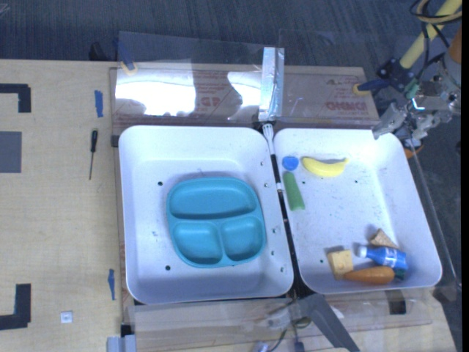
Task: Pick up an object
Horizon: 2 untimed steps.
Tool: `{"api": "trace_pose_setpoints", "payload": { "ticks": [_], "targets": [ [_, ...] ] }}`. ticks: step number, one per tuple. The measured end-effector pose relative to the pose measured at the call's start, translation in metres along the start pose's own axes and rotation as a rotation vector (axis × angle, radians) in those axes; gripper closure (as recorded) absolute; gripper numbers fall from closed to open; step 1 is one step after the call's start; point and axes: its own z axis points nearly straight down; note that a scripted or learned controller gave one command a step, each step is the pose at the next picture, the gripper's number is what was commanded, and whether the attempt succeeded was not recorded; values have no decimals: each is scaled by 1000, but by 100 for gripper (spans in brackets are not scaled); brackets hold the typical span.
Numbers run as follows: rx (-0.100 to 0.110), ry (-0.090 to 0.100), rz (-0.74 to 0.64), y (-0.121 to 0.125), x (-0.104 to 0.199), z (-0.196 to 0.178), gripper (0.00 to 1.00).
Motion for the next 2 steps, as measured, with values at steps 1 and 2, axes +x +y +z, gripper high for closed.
{"api": "trace_pose_setpoints", "payload": {
  "ticks": [1,2],
  "targets": [
    [8,4,-120,28,51,98,0],
    [4,-1,-326,29,68,169,0]
  ]
}}
